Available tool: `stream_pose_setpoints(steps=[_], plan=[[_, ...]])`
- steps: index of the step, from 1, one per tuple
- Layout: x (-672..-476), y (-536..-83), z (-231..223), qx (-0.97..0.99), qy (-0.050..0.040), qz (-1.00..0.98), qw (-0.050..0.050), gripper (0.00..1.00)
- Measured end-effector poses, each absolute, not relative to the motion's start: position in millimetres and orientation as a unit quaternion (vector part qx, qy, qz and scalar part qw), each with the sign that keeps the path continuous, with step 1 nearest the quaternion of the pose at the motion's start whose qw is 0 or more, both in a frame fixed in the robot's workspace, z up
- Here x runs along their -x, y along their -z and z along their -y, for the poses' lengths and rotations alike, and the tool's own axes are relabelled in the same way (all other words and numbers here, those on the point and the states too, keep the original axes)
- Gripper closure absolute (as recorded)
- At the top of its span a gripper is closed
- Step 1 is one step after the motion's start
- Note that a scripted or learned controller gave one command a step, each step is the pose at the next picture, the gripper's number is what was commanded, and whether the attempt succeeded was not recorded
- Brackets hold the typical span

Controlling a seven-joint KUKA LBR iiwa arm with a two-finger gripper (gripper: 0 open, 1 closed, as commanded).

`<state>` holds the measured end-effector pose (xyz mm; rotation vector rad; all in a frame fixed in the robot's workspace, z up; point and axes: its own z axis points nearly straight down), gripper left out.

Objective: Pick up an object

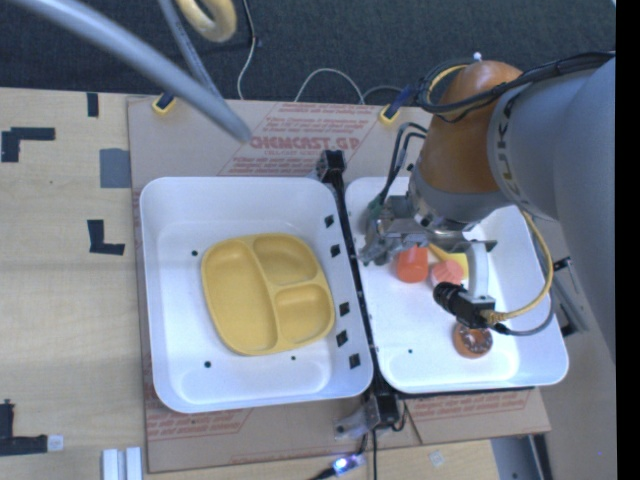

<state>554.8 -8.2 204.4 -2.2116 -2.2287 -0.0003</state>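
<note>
My gripper (400, 251) reaches down into the right bin (520, 368), at its left side near the divider. An orange-red object (411, 265) lies right under and beside the gripper's tip. A yellow object (450, 268) sits just to its right, partly covered by the arm. A small brown round object (472, 341) rests toward the bin's front. The big grey arm with its orange band (470, 138) hides the back of the bin.
The left bin (170, 218) holds a yellow divided plate (268, 292). A black divider rail (345, 258) separates the bins. Cables loop round the wrist and over the right bin. Cardboard lies under both bins.
</note>
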Motion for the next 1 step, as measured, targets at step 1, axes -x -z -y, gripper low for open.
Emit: stream_pose_setpoints(steps=[1], plan=[[-547.4,-213.5,-48.7,0.704,0.0003,0.710,0.001,1.00]])
